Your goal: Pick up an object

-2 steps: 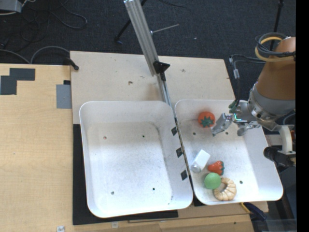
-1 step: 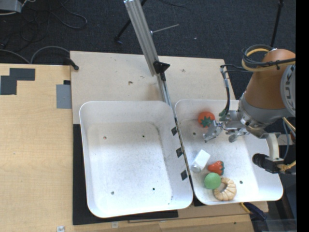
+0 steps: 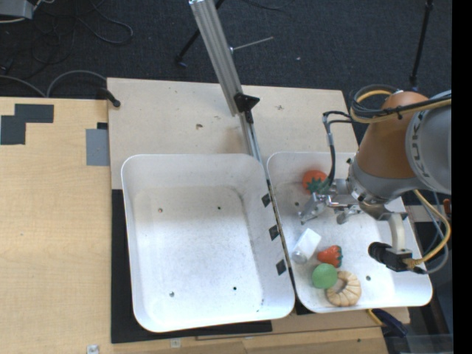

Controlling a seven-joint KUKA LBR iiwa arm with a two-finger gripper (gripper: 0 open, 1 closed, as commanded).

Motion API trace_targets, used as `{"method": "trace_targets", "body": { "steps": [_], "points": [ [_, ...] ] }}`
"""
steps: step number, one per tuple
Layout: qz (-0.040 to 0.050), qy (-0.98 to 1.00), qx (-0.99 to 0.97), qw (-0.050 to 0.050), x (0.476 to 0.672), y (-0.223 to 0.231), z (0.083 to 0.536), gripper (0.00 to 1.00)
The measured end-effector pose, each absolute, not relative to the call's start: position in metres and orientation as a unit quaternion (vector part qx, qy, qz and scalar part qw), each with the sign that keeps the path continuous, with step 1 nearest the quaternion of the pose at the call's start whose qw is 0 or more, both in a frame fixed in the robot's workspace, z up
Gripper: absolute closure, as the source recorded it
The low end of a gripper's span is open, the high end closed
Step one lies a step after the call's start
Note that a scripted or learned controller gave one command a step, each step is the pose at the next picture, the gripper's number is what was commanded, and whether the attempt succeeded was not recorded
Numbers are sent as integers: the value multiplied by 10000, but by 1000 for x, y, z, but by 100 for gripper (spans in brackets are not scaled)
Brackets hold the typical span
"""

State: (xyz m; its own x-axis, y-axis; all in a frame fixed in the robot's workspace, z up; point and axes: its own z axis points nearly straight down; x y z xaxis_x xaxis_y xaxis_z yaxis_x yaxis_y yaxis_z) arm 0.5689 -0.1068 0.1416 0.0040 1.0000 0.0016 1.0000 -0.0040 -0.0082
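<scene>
The task names no single object, so we take the candidates as they lie in the right bin (image 3: 420, 295): an orange-red toy (image 3: 314, 178) near the bin's far edge, a white block (image 3: 306, 242) near the left wall, a small red piece (image 3: 330, 255) just beside it, and a green ball (image 3: 323, 276) touching a tan ring-shaped pastry (image 3: 344, 288) at the near edge. The pincer (image 3: 313, 209) hangs low over the bin between the orange-red toy and the white block, its metal fingers pointing left toward the divider; we judge the fingers parted with nothing between them, though they are small and partly blurred. The arm (image 3: 402, 153) bulks over the bin's right side. The left bin (image 3: 147, 172) sits beside it on the tabletop (image 3: 177, 113), with a slanted metal rail (image 3: 217, 46) rising behind. From here we see several ways to fail: the pincer sits over bare floor between objects, so closing where it is would likely catch nothing; the ball may roll off the fingertips; the ball and pastry touch, so a grasp on one could shove the other; and the white block lies close to the wall, where a finger might strike the rim.
</scene>
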Motion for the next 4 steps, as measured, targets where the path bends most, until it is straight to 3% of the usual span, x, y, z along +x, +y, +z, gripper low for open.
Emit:
{"method": "trace_targets", "body": {
  "steps": [1,2,4],
  "points": [
    [6,-7056,-7086,3,569,-106,91,0],
    [0,-7030,-7111,8,569,-107,102,100],
    [-9,-7071,-7071,-12,577,-111,217,100]
  ]
}}
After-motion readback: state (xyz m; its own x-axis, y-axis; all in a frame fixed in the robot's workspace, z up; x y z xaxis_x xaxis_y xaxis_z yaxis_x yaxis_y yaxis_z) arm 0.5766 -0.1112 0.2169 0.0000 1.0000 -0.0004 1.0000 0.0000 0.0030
